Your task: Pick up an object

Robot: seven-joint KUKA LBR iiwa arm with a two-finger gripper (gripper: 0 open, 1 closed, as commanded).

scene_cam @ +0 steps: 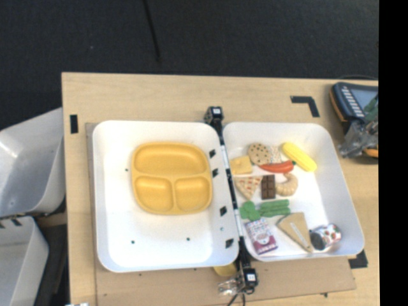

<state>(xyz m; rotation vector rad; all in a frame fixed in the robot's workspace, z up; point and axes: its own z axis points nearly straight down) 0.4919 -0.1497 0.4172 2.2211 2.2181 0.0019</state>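
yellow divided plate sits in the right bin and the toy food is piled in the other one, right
Not quite. The camera view shows the yellow divided plate in the left bin, not the right one. The toy food is indeed piled in the other one, the right bin.

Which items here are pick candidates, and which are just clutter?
Pick candidates, all in the right white bin:
- yellow toy corn cob
- red toy chilli pepper
- round speckled toy cookie
- green toy vegetable
- brown toy chocolate bar

Lying about:
- yellow divided plastic plate in the left white bin
- black and yellow handheld controller on the wooden bench
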